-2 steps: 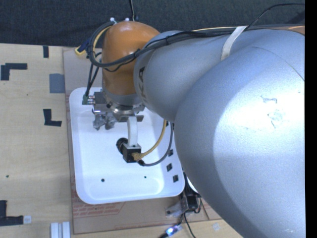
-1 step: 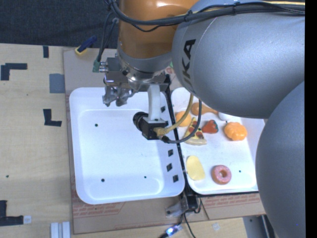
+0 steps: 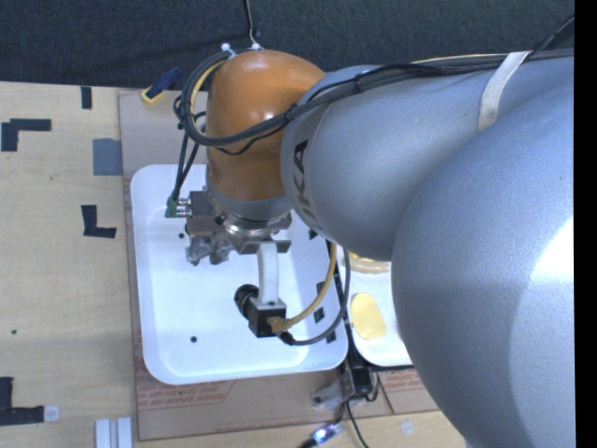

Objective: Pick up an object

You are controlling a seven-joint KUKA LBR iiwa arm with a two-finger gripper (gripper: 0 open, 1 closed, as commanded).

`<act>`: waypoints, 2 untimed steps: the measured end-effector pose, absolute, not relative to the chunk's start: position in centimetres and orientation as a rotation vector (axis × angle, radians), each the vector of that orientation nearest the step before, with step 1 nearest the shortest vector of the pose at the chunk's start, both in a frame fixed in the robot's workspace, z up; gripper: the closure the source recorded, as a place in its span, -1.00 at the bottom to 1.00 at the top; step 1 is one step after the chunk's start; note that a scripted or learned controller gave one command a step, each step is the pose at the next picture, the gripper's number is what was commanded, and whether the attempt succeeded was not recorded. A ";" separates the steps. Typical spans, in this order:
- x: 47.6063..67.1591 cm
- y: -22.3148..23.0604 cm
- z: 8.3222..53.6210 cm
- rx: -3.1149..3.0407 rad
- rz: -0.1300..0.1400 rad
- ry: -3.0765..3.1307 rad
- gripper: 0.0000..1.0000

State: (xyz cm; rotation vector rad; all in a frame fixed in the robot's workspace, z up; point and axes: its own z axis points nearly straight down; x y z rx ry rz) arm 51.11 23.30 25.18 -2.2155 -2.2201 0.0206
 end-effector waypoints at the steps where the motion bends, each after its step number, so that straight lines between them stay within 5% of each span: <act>1: 48.2 21.9 30.9 -2.218 0.000 -2.224 1.00; 2: 48.2 23.4 23.3 -2.216 0.014 -2.222 1.00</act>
